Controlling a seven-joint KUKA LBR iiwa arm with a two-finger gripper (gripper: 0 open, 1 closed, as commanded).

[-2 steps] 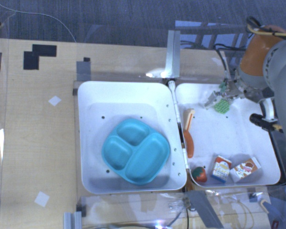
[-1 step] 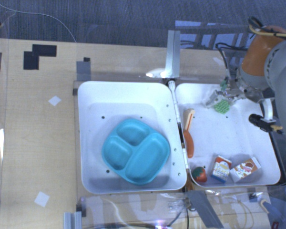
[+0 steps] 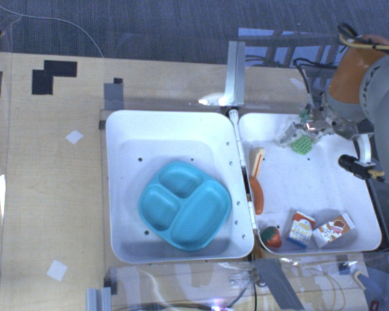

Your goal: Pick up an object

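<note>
Camera view puts my end effector (image 3: 305, 129) over the small green meshed object (image 3: 302, 146) (grip state unclear); nothing lifted yet.

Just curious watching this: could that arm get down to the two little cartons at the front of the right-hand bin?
Probably yes. The two cartons lie uncovered in the right bin, and the gripper hovers over that bin's far end.
</note>
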